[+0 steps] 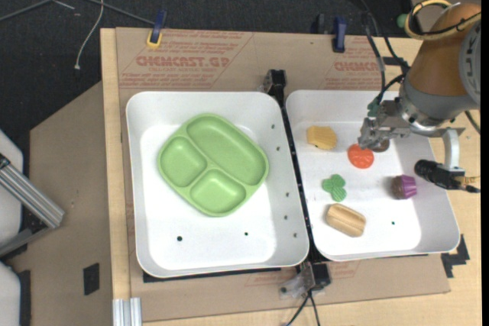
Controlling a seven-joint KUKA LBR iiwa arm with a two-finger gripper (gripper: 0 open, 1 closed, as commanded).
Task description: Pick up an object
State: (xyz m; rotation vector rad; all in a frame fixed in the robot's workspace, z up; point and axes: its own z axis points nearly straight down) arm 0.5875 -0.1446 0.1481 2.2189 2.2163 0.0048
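Tomato toy (361, 157) sits in the right bin (428, 240), directly under the gripper (374, 138).

It's round and red-orange, so no real long axis. Can't tell from this angle whether the gripper is gripping it. Same bin also has a yellow toy (322, 137), green broccoli-ish piece (334, 185), purple toy (404, 186) and a tan bread roll (345, 219) lying slantwise. Left bin (153, 240) holds a green divided plate (213, 164). Cardboard underneath reads "CHEMCAST GP" (183, 61).

The grey arm (443, 65) reaches in, wrist pointing straight down.
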